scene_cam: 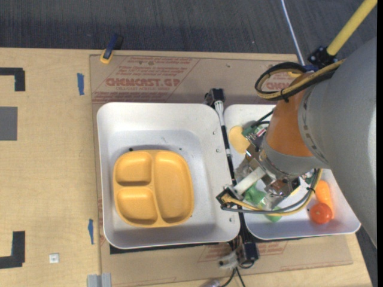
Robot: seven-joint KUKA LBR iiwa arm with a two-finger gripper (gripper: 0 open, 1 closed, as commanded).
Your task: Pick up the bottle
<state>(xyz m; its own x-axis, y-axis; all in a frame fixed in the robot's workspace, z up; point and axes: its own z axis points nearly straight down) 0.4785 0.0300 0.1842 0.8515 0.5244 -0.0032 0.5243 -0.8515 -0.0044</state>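
Two bins: left bin (114, 130) holds yellow tray (154, 187); gripper (263, 190) state unclear

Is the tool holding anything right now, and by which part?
Cannot be told: the tool is low in the right bin, over something green.

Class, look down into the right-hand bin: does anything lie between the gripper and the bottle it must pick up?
Nothing visible does. The gripper is low in the right bin, over green items, while the orange bottle lies apart, nearer the bin's outer wall, with bare white floor between them.
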